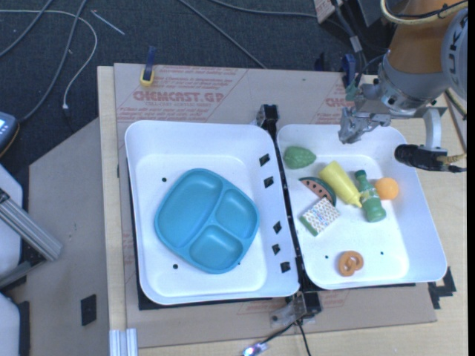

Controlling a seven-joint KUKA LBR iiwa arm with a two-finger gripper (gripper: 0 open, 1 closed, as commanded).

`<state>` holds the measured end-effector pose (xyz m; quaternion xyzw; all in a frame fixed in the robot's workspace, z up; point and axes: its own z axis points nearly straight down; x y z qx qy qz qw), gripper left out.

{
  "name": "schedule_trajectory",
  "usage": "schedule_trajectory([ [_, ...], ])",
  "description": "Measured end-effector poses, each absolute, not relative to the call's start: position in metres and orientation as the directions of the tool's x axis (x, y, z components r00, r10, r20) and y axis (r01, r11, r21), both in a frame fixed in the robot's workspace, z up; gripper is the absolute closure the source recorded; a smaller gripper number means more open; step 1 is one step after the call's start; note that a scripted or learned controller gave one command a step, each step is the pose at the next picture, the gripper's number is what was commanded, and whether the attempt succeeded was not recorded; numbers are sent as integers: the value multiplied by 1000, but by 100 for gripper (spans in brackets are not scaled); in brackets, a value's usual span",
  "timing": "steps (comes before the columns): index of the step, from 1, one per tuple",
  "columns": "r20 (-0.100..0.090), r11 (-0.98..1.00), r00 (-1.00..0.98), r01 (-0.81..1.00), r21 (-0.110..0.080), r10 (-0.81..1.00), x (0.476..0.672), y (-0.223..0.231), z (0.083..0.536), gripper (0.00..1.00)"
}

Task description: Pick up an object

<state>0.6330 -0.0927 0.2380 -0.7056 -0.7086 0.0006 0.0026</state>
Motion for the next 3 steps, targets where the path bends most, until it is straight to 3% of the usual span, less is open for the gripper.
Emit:
schedule_trajectory([
  [3, 4, 8, -8, 1000, -5, 1000, 592, 82, 238, 100],
])
